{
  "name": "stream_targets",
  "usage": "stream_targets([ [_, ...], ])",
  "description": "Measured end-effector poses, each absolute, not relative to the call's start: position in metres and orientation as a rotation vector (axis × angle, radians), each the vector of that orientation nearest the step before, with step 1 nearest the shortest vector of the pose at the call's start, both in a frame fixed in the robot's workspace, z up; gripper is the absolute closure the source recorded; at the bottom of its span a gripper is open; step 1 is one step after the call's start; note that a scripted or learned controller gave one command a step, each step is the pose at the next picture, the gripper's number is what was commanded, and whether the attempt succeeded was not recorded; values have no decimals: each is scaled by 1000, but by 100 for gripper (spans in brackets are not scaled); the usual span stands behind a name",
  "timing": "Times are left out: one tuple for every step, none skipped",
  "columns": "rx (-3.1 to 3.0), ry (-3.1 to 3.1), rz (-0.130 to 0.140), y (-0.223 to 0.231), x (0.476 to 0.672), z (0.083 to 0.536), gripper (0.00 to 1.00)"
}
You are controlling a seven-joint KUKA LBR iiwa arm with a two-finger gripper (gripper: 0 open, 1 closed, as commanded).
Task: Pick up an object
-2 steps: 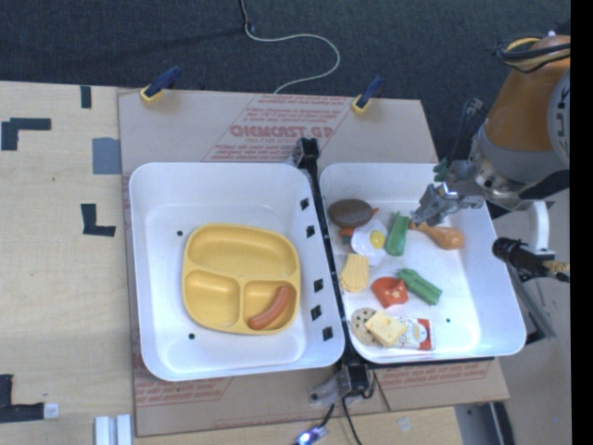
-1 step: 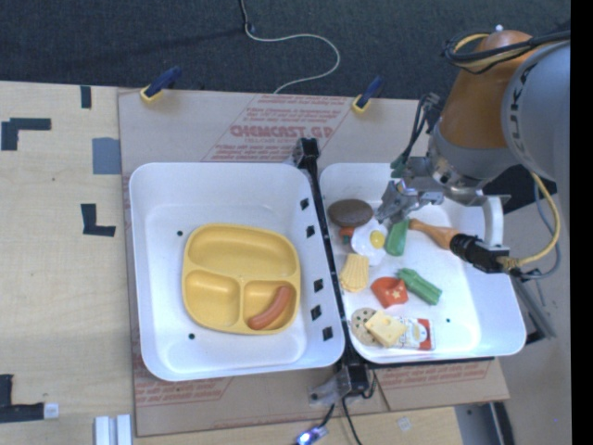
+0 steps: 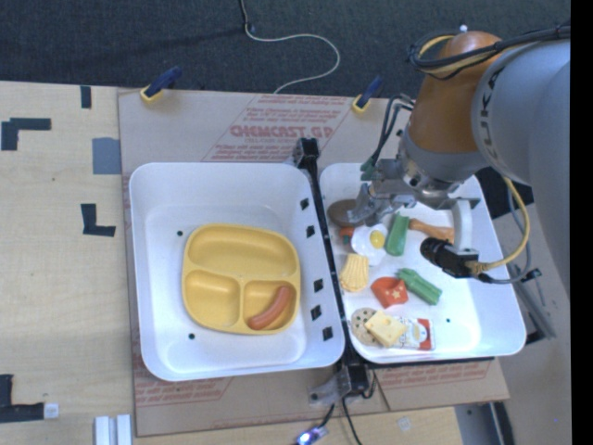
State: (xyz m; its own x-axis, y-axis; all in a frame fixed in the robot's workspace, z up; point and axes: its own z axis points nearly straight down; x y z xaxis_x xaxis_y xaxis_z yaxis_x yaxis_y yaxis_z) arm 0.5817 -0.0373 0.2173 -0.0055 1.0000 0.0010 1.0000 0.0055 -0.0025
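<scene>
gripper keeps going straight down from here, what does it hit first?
Most likely the brown round piece at the right bin's left edge: the gripper points down right beside it, by the fried egg. Depth is unclear from this slanted view, so it could land on bin floor instead.

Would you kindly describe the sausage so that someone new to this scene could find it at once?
Start at the left white bin, which holds a yellow divided plate. The sausage lies in that plate's lower right compartment. It is the one reddish-brown thing there; the other toy foods sit in the right bin.
</scene>
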Motion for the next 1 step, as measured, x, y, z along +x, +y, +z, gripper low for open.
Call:
stream_targets([
  [-2218,-2222,3,-32,582,215,100],
])
